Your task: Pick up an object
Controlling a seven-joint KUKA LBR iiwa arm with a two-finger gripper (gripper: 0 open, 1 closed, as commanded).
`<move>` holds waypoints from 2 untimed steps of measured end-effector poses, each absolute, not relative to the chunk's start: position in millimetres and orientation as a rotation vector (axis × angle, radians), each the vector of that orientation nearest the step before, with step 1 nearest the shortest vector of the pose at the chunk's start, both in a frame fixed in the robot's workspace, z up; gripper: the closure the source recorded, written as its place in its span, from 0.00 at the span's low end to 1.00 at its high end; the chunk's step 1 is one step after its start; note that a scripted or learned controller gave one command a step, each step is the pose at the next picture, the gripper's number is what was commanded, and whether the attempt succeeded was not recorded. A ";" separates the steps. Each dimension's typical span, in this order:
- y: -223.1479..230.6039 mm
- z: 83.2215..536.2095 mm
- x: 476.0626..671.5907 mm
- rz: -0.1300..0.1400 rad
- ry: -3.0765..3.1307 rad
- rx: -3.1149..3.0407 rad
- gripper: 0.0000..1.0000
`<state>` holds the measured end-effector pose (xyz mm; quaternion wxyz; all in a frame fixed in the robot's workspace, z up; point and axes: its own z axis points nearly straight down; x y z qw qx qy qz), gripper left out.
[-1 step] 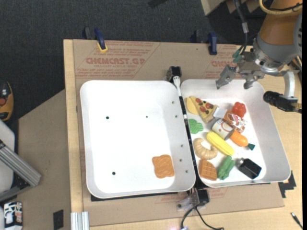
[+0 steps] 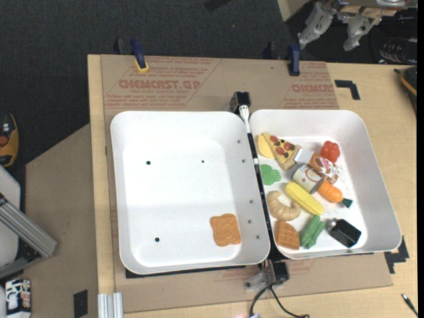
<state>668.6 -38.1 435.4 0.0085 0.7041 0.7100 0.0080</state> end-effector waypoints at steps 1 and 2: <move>-42.3 434.6 667.2 0.004 2.219 2.214 1.00; -13.5 543.4 666.4 0.017 2.218 2.208 1.00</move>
